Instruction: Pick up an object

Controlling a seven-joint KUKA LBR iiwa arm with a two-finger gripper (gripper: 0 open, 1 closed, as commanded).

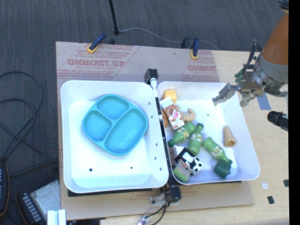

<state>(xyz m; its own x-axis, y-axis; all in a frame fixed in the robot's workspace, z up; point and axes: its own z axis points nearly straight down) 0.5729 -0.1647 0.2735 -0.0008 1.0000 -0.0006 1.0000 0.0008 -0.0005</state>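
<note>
So the pile sits in the right bin [243, 139]: three green bottles [196, 138] fanned out mid-bin, long axes running diagonally, the rightmost one's cap pointing down-right toward the near corner. A small cone [228, 136] lies off to their right, roughly upright in view, and a cow-print toy [187, 165] sits at the near edge. My claw [233, 93] hangs above the bin's far right corner, holding nothing, fingers splayed wide. Left bin [75, 172] holds a blue divided plate [115, 124].
</note>
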